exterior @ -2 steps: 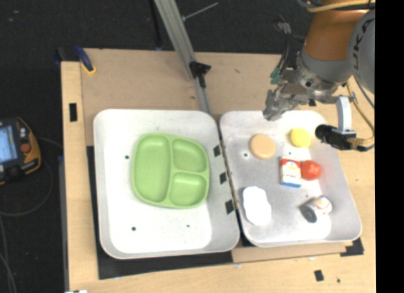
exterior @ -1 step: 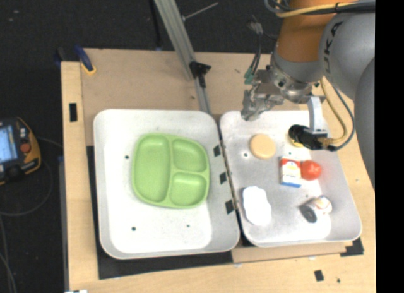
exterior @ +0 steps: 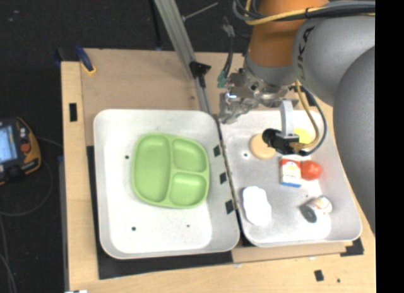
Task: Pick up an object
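Observation:
My gripper (exterior: pixel 228 110) hangs over the far left corner of the right bin (exterior: pixel 338 222), with nothing visibly in it. The bin holds a tan round piece (exterior: pixel 259 148), a yellow item (exterior: pixel 305 136), a small red, white and blue carton (exterior: pixel 290 173), a red item (exterior: pixel 311 170), a white lump (exterior: pixel 256 204) and a small grey and white object (exterior: pixel 315 208). The tan piece lies closest to the gripper, a short way to its front right.
A green three-part plate (exterior: pixel 170 170) lies in the left bin (exterior: pixel 113 228). A metal bar (exterior: pixel 177 29) slants from the top of the view down to the divide between the bins. The grey arm (exterior: pixel 341 45) covers the far right.

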Controlling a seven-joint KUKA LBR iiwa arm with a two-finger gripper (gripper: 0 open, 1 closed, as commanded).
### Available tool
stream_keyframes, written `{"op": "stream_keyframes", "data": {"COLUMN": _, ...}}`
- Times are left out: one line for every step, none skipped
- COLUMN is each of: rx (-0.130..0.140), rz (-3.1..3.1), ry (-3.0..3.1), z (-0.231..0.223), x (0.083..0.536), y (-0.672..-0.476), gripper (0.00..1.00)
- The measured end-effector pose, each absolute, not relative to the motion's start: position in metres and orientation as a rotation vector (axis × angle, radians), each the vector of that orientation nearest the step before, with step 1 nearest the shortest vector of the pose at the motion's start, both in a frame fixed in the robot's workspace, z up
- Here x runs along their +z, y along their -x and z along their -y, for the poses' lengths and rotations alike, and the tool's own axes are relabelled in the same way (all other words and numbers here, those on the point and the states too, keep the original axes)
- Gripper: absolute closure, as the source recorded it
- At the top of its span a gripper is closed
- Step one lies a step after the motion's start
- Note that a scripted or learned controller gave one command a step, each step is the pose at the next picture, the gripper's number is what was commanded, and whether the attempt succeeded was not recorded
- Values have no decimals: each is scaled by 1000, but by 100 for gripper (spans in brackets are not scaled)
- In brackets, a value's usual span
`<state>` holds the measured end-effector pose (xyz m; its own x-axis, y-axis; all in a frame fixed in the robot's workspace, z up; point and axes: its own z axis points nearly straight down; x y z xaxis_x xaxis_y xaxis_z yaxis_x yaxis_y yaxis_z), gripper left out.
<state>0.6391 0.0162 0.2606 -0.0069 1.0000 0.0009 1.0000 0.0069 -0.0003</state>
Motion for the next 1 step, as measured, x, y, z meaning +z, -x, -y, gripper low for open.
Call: {"op": "stream_keyframes", "data": {"rx": -4, "rz": 2231, "ry": 2214, "z": -70, "x": 263, "y": -652, "gripper": 100}}
